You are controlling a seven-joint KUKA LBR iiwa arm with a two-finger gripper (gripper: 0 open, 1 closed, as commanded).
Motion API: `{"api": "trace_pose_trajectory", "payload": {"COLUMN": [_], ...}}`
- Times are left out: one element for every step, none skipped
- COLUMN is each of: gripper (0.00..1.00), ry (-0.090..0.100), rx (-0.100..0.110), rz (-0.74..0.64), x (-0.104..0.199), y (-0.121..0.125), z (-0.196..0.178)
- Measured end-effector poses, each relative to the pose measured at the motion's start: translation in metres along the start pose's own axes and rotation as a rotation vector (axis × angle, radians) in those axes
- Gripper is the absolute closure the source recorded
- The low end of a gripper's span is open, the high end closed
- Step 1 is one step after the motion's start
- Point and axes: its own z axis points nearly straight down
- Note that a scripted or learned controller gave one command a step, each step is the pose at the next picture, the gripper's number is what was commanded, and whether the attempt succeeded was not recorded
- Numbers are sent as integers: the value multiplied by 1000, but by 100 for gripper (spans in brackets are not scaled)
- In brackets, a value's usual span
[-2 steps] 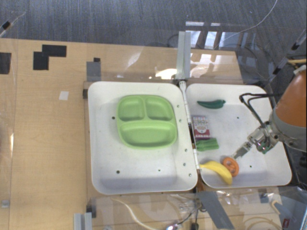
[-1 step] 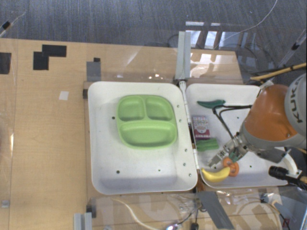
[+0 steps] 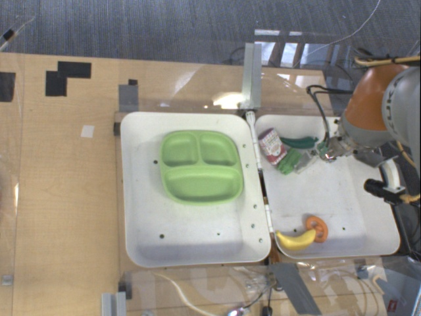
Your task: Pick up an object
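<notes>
Green elongated item [image 3: 297, 151] – part dark, part clear wrap – beside pincer [image 3: 327, 149].

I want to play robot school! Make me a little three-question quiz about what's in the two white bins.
1. True or false: the green plate lies in the left bin.
2. Which thing touches the banana in the right bin? A) orange ring B) red packet C) green plate
3. Fill in: the tool is beside a dark ____ object near the red packet.

Key: 1 true; 2 A; 3 green.
</notes>
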Motion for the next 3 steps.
{"api": "trace_pose_trajectory", "payload": {"gripper": [0,0,100], "ry": [8,17,14], "rx": [10,28,25], "rz": [-42,-131,-141], "x": [36,25,26], "y": [-18,35,38], "z": [-3,2,-7]}}
